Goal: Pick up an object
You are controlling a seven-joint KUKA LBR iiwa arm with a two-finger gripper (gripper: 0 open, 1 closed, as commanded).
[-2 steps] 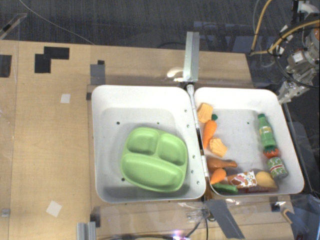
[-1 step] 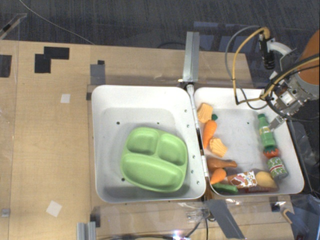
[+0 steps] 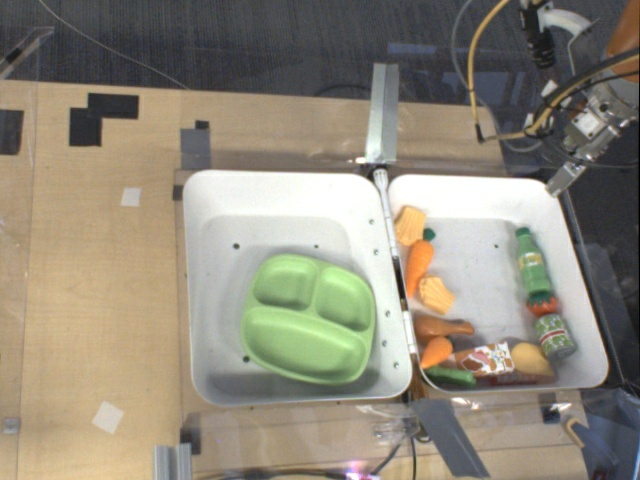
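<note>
The right bin (image 3: 480,233) holds several toy foods. A yellow wedge (image 3: 410,225), an orange carrot (image 3: 420,260) and a tan piece (image 3: 436,294) lie along its left wall. A green bottle (image 3: 531,261) and a small red-capped bottle (image 3: 553,332) lie by the right wall. More carrots (image 3: 441,326), a red packet (image 3: 489,360) and a yellow piece (image 3: 533,360) crowd the front edge. My gripper (image 3: 563,179) hangs above the bin's far right corner, apart from every item and with nothing seen in it.
The left bin (image 3: 215,228) carries a green divided plate (image 3: 308,318) near its front. A metal bar (image 3: 383,118) stands behind the divider between the bins. Yellow and black cables (image 3: 480,28) loop at the upper right near the arm.
</note>
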